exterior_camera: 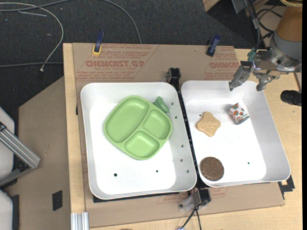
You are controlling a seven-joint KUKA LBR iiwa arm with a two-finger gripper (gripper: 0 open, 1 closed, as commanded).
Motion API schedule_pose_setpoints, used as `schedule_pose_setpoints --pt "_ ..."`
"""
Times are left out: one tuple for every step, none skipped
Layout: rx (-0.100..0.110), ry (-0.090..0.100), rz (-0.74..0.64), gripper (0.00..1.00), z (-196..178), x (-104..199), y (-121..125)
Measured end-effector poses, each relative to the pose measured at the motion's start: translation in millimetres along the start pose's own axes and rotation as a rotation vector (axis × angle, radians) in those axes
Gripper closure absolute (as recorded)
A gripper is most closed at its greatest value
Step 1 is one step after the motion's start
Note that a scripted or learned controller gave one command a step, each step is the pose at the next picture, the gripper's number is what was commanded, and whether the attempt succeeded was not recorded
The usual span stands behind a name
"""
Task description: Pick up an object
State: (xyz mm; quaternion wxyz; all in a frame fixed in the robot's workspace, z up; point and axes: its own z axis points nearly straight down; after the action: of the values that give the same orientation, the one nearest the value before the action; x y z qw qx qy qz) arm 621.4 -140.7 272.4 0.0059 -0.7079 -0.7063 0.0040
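White bin (273, 143) lay under gripper (248, 83), fingers spread wide, holding nothing. Can (238, 113) sat just below it, cookie (208, 124) further off. Best: centre over can, descend straight, close across its narrow width.

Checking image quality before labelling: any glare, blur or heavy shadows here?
Camera view: even light, soft shadows; the white bins look bright, near washed out; green tray, cookie and small items fairly sharp; gripper slightly soft at the upper right.

Blue clamps (99, 41) hold cardboard (144, 61) (printed red).
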Motion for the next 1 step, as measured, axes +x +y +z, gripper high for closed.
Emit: schedule_pose_setpoints --pt "-0.013 -0.002 -0.003 0.00 -7.3 0.3 1.8"
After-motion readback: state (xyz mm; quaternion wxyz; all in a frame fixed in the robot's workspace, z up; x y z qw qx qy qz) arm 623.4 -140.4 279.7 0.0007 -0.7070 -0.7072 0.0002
